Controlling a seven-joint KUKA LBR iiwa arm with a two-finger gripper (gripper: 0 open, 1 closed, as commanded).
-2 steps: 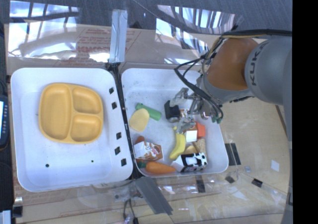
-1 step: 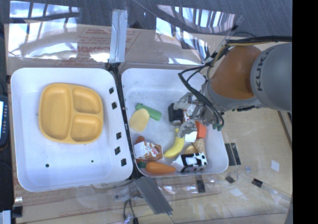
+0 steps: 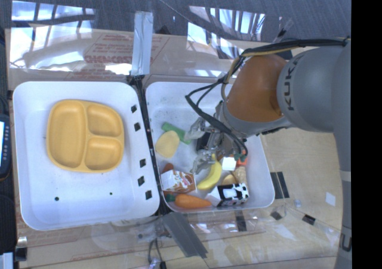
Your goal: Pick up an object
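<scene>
Camera view: two white bins side by side on the surface [image 3: 71, 53]. Left bin [image 3: 36, 202] carries a yellow divided plate [image 3: 85, 135], nothing else of note. Right bin [image 3: 259, 187] has the clutter: a pale yellow fruit [image 3: 168, 143], a green piece [image 3: 176, 130] just beside it, a banana [image 3: 209, 176], a carrot [image 3: 192, 202] near the front wall, a printed packet [image 3: 179, 182] touching the carrot, a black-and-white cow toy [image 3: 234, 192], a small white block [image 3: 228, 163].

Arm [image 3: 316, 89] comes in from the right, orange band over the right bin. Pincer [image 3: 207, 153] sits low among the things, right above the banana's upper end. You can't tell whether it is spread or pressed together; metal parts and cables blur into the clutter. Nothing visibly sits between its tips.

Step, as a judgement: reach and descent onto a target, likely the banana, grasp not confirmed. Your next move calls for closing squarely on one thing and lifting straight up, clear of the white block and the cow toy, which crowd it closely.

Hard to read: the wrist covers the back right part of the bin, so whatever lies under it is hidden. A small orange bit [image 3: 241, 155] by the block is too small to name. The packet's print is illegible. The arm is cut off at the right.
</scene>
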